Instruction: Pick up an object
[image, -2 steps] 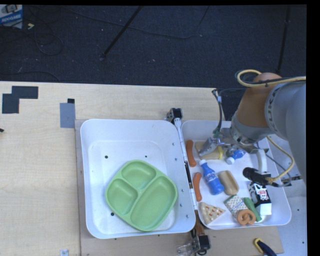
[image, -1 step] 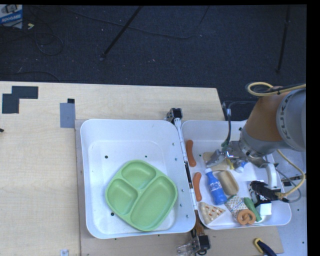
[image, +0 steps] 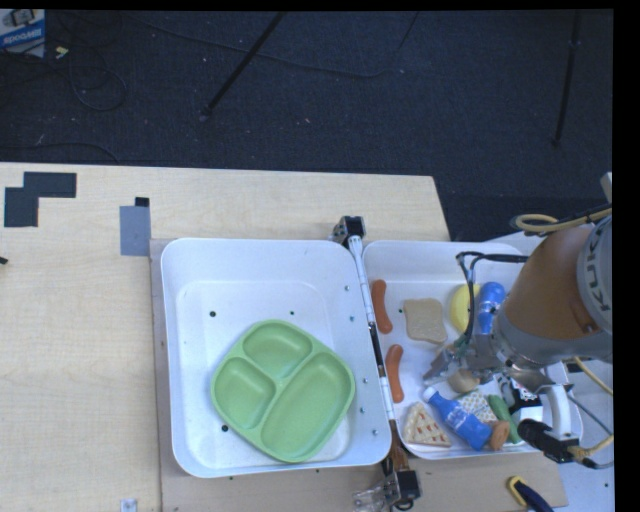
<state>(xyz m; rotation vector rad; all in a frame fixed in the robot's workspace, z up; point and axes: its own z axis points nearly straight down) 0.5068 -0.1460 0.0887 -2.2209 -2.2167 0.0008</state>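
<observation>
Spanning most of the view, the pale wooden bench (image: 70, 340) bears two white bins side by side, with dark carpet and loose black cables behind it and a few dark rectangular marks on the wood to the left bin's far left. The left bin (image: 185, 262) holds a green divided plate (image: 283, 389), lying flat toward its near right corner. Just right of that bin, the right bin (image: 385, 258) holds two sausages (image: 381, 305) along the shared edge, a bread slice (image: 425, 320), a yellow piece (image: 460, 307), a blue bottle (image: 458, 420) and a pizza slice (image: 424, 428). The gripper (image: 458, 366) hangs low in the right bin beside the bread slice; how its tips are set cannot be told, and nothing is seen in its hold.
</observation>
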